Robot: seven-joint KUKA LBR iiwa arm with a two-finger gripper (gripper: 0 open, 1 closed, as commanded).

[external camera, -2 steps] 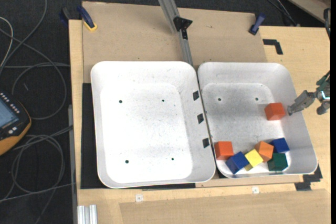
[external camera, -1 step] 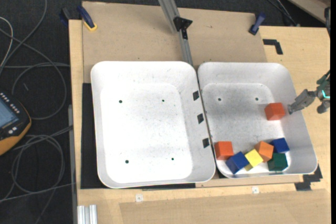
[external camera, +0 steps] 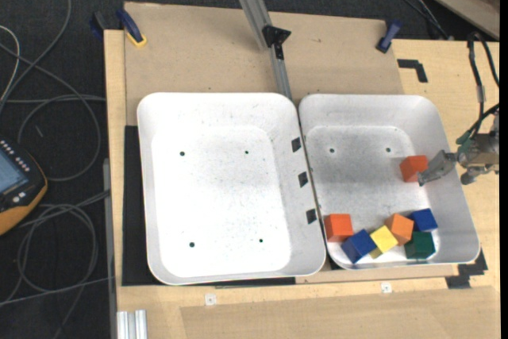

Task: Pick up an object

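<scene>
— Item one, gripper [external camera: 439, 168]: what are you seeing?
— Its finger is touching the orange-red block [external camera: 413, 168] just left; whether it's pinching, you cannot tell. Other blocks [external camera: 381, 236] are lying below-left.

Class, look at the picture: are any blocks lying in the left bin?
No: every block lies in the right bin; the left bin holds none.

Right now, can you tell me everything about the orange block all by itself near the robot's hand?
The orange block is a small plain cube, matte, maybe wood or foam. It lies flat on the floor of the right bin, toward its right wall, apart from the other blocks. The gripper sits right beside it; actual contact is unclear.
</scene>
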